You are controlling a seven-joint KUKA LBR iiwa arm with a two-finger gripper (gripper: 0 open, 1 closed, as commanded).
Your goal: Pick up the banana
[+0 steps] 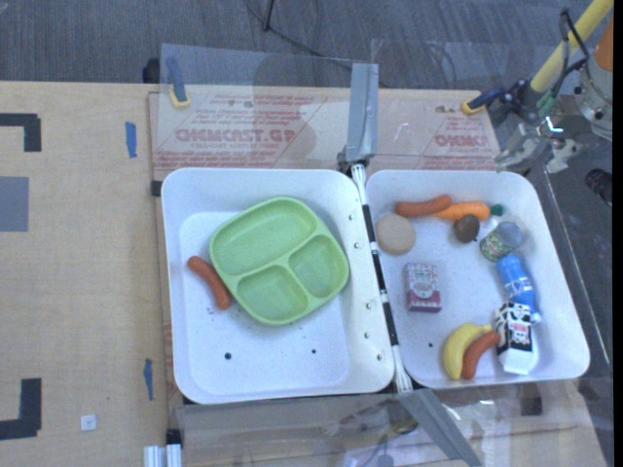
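The left bin (195, 358) holds a green divided plate (279, 259) near its middle and a sausage (210, 282) lying on the bin floor just beside the plate's left edge; none of this bears on the task, so the arm has no reason to cross the divider. In the right bin (565, 358) the far end carries a second sausage (422, 206) and a carrot (465, 211) almost end to end, with a round pale bun-like object (395, 233) just nearer and left of them, and a small red-and-white carton (422, 287) sits mid-bin. The banana (458, 348) lies at the near end of this bin, curved, with a third sausage (477, 354) resting against or partly over its right side and a cow-patterned milk carton (517, 337) just right of that; a blue bottle (510, 269) lies farther along the right wall. The gripper (526, 142) hangs beyond the bin's far right corner, well apart from the banana, and at this size and blur I cannot tell whether it is spread or pressed together. To do the approach well, I judge it should travel toward the near end and come down over the banana's left, uncovered part, with the closing line set across the fruit's narrow width. The likely failure is catching the overlapping sausage or nudging the carton, so biasing the grasp leftward and descending straight down seems safest.
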